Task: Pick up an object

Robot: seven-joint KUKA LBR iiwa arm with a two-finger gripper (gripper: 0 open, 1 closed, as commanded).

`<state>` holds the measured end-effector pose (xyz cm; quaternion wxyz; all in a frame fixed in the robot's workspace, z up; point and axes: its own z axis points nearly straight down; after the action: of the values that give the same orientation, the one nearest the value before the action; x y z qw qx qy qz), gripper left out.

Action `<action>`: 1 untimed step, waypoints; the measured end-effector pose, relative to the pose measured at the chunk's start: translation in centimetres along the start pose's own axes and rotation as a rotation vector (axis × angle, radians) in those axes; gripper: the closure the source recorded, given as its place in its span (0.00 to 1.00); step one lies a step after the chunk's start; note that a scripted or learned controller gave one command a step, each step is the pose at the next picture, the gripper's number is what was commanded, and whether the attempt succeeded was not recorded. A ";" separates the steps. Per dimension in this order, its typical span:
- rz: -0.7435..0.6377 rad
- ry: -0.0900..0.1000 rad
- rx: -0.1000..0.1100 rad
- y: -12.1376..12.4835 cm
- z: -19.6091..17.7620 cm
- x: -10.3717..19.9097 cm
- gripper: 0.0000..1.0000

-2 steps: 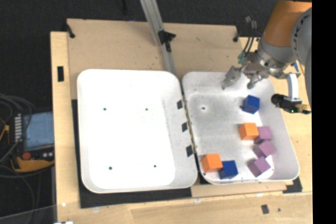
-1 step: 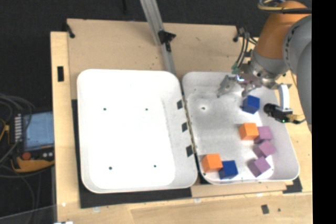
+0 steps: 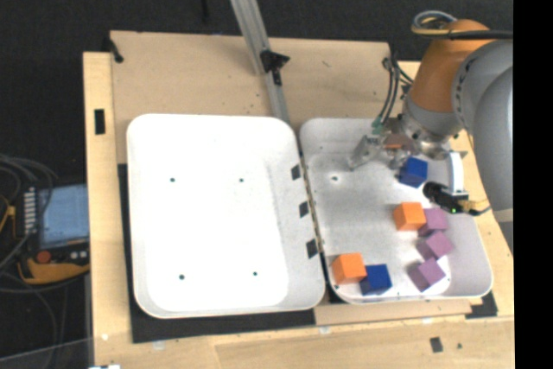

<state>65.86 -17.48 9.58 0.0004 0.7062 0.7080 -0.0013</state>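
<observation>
I have the claw (image 3: 373, 147) low over the upper part of the right bin (image 3: 346, 203), right of frame centre. I cannot tell how it is set. A blue cube (image 3: 414, 171) sits just beside it, under the wrist, and looks like the nearest candidate. Other cubes lie lower right: orange (image 3: 409, 216), purple (image 3: 435, 219) (a tight cluster). Judgement: centre over the blue cube, descend square, and avoid the bin wall. The left bin (image 3: 216, 212) shares the surface (image 3: 190, 73).
</observation>
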 end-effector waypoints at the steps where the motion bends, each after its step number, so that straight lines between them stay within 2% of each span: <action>1: -0.001 -0.002 -0.006 0.2 -1.4 -0.1 1.00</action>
<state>66.03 -17.58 11.02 0.0032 0.7059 0.7083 0.0004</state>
